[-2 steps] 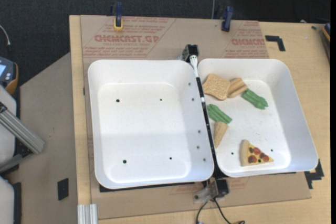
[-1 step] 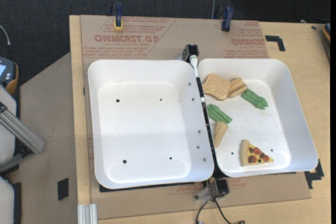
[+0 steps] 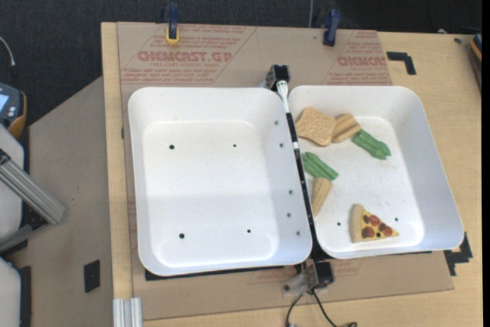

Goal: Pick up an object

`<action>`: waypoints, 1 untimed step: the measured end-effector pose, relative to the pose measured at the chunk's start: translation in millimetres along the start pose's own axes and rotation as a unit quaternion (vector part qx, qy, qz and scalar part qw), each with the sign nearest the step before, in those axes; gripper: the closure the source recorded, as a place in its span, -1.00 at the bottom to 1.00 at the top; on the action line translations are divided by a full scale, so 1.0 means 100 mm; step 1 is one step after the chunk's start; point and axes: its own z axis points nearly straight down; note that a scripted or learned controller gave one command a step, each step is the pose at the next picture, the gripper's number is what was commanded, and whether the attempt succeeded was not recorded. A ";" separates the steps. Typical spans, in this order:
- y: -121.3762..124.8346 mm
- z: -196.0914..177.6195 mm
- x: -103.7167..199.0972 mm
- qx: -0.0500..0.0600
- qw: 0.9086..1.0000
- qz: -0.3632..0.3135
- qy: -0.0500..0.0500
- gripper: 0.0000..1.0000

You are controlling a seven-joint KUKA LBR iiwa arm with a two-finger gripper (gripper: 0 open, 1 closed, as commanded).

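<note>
Two white bins (image 3: 207,107) (image 3: 425,165), two green pieces (image 3: 372,143) (image 3: 318,165), three tan pieces (image 3: 315,126) (image 3: 345,128) (image 3: 320,194), one pizza slice (image 3: 371,224).

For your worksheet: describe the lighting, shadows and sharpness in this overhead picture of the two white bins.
Camera view: soft, even light; the left bin shows a faint brighter band across its lower floor, no harsh glare. Shadows are weak, a thin dark line under the bins' front edges. The pizza slice and cracker in the right bin look slightly soft; the cardboard lettering is blurry but partly legible.

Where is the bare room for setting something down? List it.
The left bin has a bare floor, wall to wall. In the right bin, free patches lie right of the green piece and above the pizza slice. Crowded: its upper left, around the cracker.
</note>
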 end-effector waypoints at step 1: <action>0.00 0.00 0.00 0.000 1.000 0.000 0.000 -1.00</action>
